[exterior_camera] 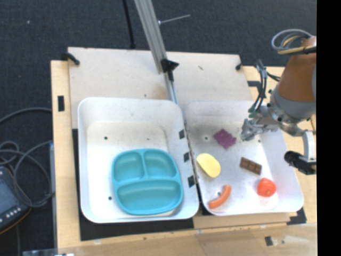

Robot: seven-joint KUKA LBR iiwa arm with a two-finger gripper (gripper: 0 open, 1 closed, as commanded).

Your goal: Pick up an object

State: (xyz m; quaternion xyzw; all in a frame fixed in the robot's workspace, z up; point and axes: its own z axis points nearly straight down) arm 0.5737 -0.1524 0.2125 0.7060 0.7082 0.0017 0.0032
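- The gripper [249,130] hangs over the upper part of the right bin [287,199], just right of a purple block [225,138].
- In this bin also lie a yellow lemon-like piece [209,165], a brown bar [250,166], a red-orange tomato-like piece [266,187] and an orange sausage-like piece [220,196], all apart.
- The left bin [90,143] holds a blue divided plate [146,181].

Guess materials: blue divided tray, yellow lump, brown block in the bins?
Blue divided tray: likely molded plastic, smooth, uniform colour, soft sheen on its ridges. Yellow lump: probably plastic or rubber toy food, rounded, matte-to-satin surface. Brown block: looks like a plastic toy chocolate piece, flat, dark, slightly glossy; too small to be sure.
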